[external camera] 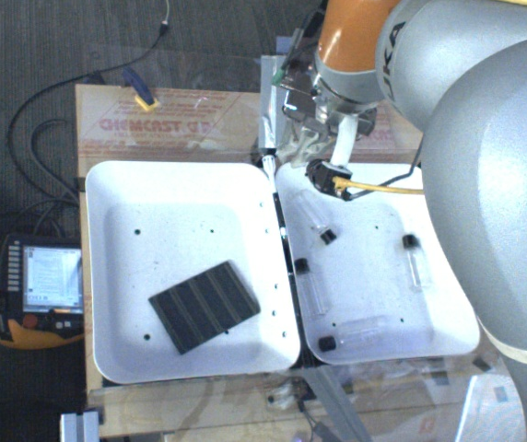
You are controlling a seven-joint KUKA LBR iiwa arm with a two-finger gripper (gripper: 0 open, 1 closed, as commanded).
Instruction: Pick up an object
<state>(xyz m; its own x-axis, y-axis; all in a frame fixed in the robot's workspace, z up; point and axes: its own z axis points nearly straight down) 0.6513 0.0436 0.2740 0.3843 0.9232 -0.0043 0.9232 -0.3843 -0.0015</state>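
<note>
A black ribbed rectangular pad (pixel 204 307) lies flat in the left bin (pixel 116 201), near its front. Several clear plastic tubes with black caps lie in the right bin (pixel 448 320): one (pixel 318 223) near the back left, one (pixel 415 260) at the right, one (pixel 308 285) along the left wall and one (pixel 360 331) at the front. My gripper (pixel 311 161) hangs over the back left corner of the right bin, just above the dividing rims. I see nothing held in it.
The arm's large grey body (pixel 485 155) covers the right bin's right side. A yellow cable (pixel 383 188) runs from the wrist. Behind the bins lies a cardboard sheet (pixel 171 122) bearing a blue-and-yellow tool (pixel 140 87). A pendant (pixel 38 288) sits left of the bench.
</note>
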